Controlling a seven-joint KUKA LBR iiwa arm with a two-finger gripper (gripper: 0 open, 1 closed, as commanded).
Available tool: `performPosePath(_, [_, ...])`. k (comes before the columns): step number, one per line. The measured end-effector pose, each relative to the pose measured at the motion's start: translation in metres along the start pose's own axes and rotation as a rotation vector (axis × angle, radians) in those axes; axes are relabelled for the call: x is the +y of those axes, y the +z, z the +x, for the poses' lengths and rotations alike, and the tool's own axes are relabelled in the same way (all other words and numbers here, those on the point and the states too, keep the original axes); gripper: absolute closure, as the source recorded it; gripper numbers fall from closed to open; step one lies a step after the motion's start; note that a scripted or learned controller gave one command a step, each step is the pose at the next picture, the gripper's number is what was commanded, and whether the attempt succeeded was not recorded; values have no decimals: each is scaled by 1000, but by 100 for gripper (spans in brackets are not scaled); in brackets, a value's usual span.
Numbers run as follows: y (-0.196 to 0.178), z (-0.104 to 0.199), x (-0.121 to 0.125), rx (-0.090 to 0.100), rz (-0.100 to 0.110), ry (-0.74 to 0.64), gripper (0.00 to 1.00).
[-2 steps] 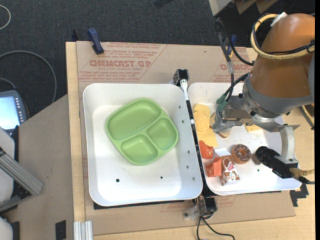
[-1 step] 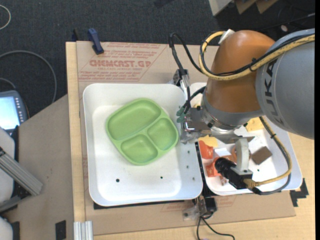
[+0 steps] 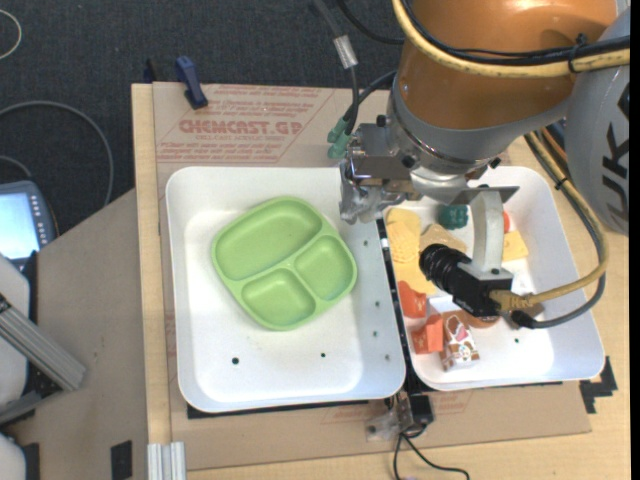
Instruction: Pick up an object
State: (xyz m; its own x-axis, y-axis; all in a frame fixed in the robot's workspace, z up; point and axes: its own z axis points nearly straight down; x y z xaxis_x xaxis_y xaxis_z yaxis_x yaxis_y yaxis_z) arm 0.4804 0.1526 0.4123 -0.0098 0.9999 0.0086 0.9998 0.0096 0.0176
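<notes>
Overhead view of the bench point(image 3: 150, 368) with two shallow white bins side by side on a brown cardboard sheet point(image 3: 260, 123) printed "CHEMCAST GP". A blue clamp point(image 3: 190, 80) sat at the sheet's far left corner.

The left bin point(image 3: 300, 358) contained a single green divided plate point(image 3: 285, 263) with three compartments. It lay flat and slightly rotated, towards the far half of the bin, clear of the walls.

The right bin point(image 3: 565, 343) contained the loose objects available for picking, grouped against its left wall:
- Pale yellow pieces point(image 3: 403, 238) lay farthest from the viewer.
- Orange-red blocks point(image 3: 425, 333) lay nearer the viewer.
- A small patterned box point(image 3: 461, 348), red and white, lay just beside the blocks.
- A teal item point(image 3: 456, 214) showed close under the wrist; what it was could not be told.
- An orange piece point(image 3: 512, 223) lay near the right side of the group.

The arm point(image 3: 500, 48), with its orange band, entered from the right and stood over the far part of the right bin. The end effector point(image 3: 372, 183) hung low at the divide between the two bins, just beside the yellow pieces. The wrist hid most of it. Whether it was open or closed could not be told, and no object could be seen in its grasp.
</notes>
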Motion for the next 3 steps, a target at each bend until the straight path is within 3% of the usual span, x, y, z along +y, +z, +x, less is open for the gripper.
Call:
performPosePath(1, [236, 13, -4, -14, 35, 11, 100])
performPosePath(2, [216, 14, 0, -8, 18, 12, 100])
performPosePath(3, [206, 15, 0, -8, 17, 12, 100])
